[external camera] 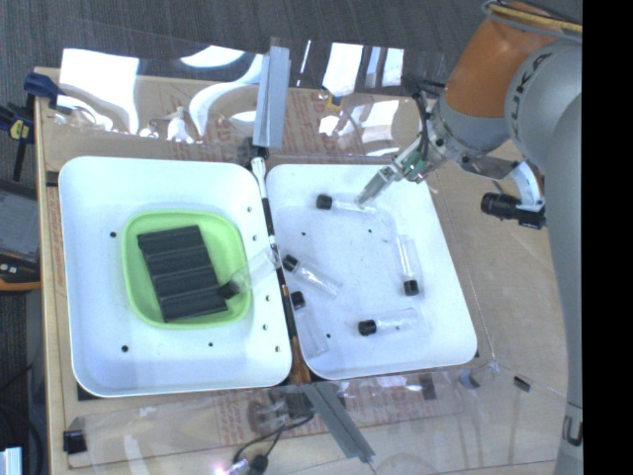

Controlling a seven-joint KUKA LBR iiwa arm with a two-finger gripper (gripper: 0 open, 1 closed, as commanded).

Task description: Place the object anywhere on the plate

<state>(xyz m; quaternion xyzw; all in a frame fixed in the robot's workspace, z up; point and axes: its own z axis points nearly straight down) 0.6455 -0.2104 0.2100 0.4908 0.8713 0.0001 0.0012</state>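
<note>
So the clear vial (325, 203) nearest the gripper (368, 194) is lying flat in the right bin (450, 334), well to the right of the green plate (136, 240) and a bit further back. Its long axis is running roughly sideways, with the black cap pointing back toward the plate. The gripper is hovering right at the vial's glassy end; honestly can't tell its state from this angle.

More capped vials (381, 323) are lying scattered right of the plate, each pointing its own way, with open white floor between them. One more vial (230, 289) is resting on the plate's right rim, tube slanting out toward the bins' shared edge.

A dark ridged block (178, 270) is taking up most of the plate, leaving just a smooth green margin around it.
</note>
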